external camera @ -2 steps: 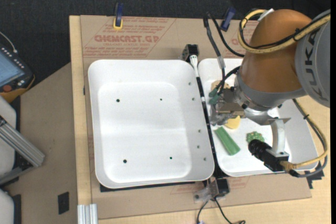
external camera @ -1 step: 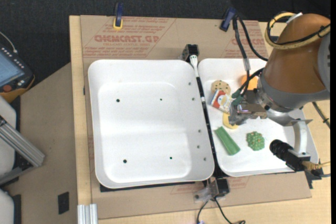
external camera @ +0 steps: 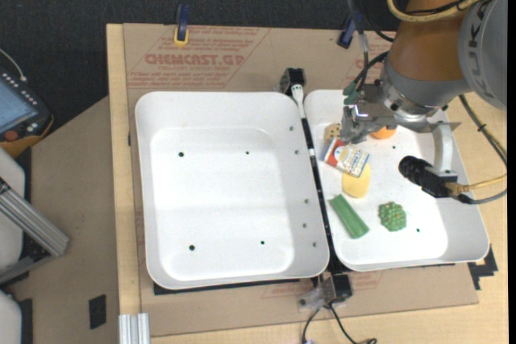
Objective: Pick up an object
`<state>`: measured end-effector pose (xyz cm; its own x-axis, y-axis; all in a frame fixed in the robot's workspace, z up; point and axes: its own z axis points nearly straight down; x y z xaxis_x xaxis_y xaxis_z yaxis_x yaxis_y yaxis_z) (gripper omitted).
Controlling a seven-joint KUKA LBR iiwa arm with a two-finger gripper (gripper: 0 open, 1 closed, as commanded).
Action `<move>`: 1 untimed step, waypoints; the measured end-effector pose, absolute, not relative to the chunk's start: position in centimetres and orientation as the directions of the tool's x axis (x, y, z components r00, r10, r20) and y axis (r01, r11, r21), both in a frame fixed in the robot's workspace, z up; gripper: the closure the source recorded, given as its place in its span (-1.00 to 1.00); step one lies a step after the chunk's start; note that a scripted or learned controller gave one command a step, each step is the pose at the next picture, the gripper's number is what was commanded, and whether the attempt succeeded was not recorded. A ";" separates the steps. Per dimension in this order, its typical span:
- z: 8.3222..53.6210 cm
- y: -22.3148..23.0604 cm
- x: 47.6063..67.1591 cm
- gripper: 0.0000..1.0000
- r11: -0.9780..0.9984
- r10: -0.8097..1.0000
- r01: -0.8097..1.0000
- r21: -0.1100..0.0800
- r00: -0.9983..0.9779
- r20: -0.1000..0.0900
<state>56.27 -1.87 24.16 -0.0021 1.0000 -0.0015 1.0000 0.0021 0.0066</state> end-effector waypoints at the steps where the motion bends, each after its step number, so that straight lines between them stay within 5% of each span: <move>1: 33.7 4.7 53.0 1.00 0.009 1.000 1.000 0.011 -0.009 0.004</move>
